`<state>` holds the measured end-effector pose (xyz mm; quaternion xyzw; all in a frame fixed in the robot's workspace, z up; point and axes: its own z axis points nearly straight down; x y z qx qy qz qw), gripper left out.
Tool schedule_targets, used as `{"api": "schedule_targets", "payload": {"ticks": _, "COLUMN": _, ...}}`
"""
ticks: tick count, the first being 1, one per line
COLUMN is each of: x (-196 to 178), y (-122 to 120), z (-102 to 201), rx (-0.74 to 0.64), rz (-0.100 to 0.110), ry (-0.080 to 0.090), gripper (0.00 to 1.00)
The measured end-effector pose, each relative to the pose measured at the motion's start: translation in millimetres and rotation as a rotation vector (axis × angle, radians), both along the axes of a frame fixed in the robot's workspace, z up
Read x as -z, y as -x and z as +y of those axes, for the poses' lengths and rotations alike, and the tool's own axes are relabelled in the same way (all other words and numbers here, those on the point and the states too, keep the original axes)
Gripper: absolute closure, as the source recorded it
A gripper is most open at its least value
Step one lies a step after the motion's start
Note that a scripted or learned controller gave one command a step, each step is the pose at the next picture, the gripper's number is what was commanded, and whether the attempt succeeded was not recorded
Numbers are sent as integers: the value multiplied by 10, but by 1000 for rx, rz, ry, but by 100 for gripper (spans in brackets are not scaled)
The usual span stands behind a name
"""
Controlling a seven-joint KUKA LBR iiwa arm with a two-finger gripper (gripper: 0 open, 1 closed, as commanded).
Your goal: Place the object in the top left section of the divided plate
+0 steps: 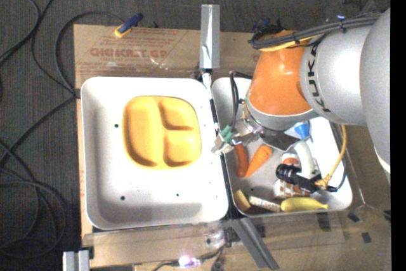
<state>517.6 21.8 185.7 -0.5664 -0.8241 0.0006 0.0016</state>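
Note:
A yellow divided plate lies in the left white bin. It has one long section on its left and two smaller ones on its right. My gripper hangs low at the left edge of the right bin, just beside the wall between the two bins. Below it lie a red-orange sausage-shaped piece and an orange carrot, side by side and close to the gripper. I cannot see anything held in the gripper. The arm's orange band covers the middle of the right bin.
The right bin also holds a yellow banana and a beige stick-like item along its front edge, with a blue and white object partly under the arm. A metal bar stands behind the bins.

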Motion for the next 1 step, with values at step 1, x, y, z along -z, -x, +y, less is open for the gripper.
{"api": "schedule_targets", "payload": {"ticks": 1, "x": 28, "y": 346, "z": -164, "rx": -35, "rz": 0, "ry": 1, "gripper": 100}}
